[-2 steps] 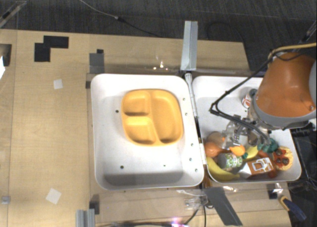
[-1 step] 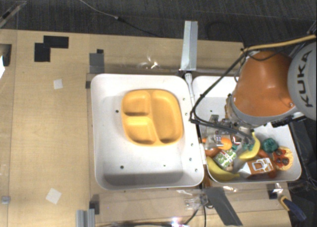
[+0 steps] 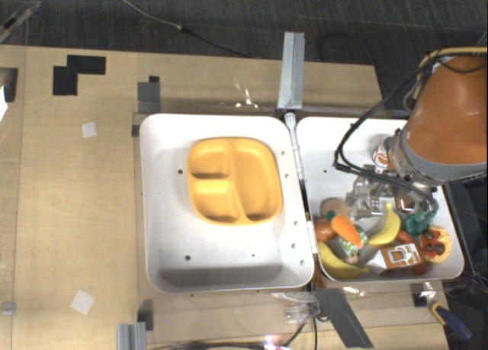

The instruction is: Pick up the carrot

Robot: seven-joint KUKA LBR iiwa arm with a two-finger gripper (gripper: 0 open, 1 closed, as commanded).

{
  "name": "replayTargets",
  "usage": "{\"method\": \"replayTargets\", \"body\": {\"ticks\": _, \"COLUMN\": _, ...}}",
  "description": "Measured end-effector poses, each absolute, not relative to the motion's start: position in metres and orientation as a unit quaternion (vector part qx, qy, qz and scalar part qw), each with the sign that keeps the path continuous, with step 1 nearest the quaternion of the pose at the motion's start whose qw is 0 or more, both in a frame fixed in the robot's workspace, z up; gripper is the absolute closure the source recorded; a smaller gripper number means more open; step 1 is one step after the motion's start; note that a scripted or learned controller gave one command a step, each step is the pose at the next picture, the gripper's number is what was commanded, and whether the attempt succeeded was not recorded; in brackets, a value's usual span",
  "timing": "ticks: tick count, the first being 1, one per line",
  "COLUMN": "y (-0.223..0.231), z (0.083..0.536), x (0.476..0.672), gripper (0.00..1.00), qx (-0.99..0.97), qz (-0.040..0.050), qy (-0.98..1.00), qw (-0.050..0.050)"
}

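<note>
The carrot (image 3: 344, 228), short and orange with a green end, lies in the front left part of the right bin (image 3: 320, 142), among other toy food. The gripper (image 3: 371, 205) hangs low over the same bin, just right of and slightly behind the carrot, close to a yellow banana (image 3: 388, 226). The grey arm with its orange band (image 3: 450, 112) covers the bin's back right part. I see nothing lifted off the pile.
A second banana (image 3: 339, 261) lies along the right bin's front wall. A small printed box (image 3: 401, 255), a teal item (image 3: 418, 223) and a red-orange item (image 3: 435, 243) sit at the front right. A yellow divided plate (image 3: 230, 179) rests in the left bin (image 3: 160, 211).
</note>
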State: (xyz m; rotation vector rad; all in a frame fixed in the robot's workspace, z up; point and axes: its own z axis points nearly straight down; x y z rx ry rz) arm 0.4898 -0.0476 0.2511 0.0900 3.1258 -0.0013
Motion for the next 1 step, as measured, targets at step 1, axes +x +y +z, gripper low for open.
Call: {"method": "replayTargets", "body": {"ticks": 1, "y": -0.0465, "z": 0.2499, "x": 0.4895, "gripper": 0.0, "qx": 0.028, "qz": 0.0, "qy": 1.0, "qw": 0.006}}
